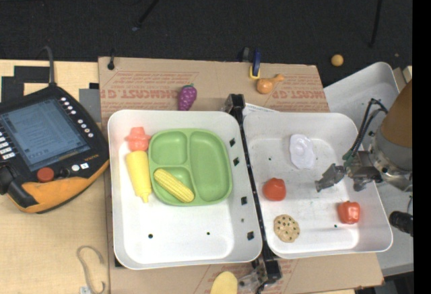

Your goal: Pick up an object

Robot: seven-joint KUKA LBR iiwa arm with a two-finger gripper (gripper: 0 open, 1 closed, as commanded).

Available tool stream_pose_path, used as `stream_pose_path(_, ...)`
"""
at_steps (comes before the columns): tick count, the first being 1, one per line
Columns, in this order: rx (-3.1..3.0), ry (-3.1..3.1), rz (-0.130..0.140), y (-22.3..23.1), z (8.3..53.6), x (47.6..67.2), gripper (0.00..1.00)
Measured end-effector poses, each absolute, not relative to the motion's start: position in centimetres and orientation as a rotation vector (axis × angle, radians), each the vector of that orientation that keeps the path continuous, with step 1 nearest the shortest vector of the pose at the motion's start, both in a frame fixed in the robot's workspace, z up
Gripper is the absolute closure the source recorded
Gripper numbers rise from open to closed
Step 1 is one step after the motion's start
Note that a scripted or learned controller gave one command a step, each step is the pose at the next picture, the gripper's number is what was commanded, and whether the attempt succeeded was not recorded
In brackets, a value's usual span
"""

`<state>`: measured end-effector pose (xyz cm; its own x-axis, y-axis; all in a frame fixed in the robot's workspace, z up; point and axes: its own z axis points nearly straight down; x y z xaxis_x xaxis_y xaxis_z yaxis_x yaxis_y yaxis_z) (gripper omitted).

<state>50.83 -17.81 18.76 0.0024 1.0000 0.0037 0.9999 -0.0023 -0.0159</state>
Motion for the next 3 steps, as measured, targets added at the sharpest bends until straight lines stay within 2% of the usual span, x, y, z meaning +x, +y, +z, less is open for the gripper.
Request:
stream_pose_path(1,-2.221,-2.220,0.001,-17.9,19.5,51.1,0.00)
stream_pose_path(3,-2.217,-2.221,0.001,-16.9,8.5,50.8,0.00)
